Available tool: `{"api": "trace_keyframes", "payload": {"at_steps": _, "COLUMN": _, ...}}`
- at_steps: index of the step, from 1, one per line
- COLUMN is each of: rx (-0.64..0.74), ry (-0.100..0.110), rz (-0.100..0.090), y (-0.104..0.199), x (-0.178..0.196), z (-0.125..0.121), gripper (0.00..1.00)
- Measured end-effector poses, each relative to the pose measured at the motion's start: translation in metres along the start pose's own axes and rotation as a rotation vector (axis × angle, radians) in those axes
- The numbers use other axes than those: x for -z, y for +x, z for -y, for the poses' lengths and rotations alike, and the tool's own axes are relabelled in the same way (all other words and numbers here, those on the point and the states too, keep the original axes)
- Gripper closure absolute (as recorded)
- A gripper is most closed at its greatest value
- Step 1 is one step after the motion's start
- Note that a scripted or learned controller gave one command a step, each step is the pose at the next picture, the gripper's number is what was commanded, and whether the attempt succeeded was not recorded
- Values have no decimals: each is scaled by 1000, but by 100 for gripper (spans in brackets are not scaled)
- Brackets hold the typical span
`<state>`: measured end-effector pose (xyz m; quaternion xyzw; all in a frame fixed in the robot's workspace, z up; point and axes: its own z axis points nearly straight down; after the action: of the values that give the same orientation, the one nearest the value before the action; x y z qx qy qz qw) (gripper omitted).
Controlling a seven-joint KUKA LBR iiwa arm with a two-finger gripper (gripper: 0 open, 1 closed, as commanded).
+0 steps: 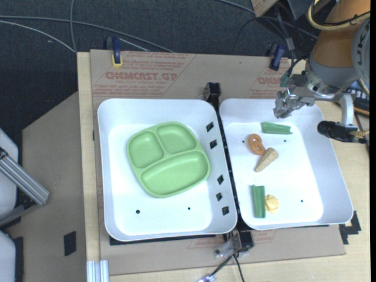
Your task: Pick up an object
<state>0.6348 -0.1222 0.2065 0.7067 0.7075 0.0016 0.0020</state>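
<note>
Two white bins: left bin, right bin. One green divided plate, three compartments, in the left bin. Five small items in the right bin: two green sticks, one near the far edge and one near the front; one orange pretzel-shaped piece; one tan cone-shaped piece; one small yellow piece touching the front stick. One arm with one gripper. Two blue clamps on the bench's far edge, left one and right one. Five black clips along the left bin's right wall.
</note>
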Motion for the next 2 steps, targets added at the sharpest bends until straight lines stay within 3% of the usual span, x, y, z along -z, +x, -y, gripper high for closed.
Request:
{"api": "trace_keyframes", "payload": {"at_steps": 1, "rx": 1, "ry": -2, "rz": 0, "y": 5, "x": 59, "z": 6, "gripper": 100}}
{"api": "trace_keyframes", "payload": {"at_steps": 2, "rx": 4, "ry": 3, "rz": 0, "y": 59, "x": 51, "z": -10, "gripper": 100}}
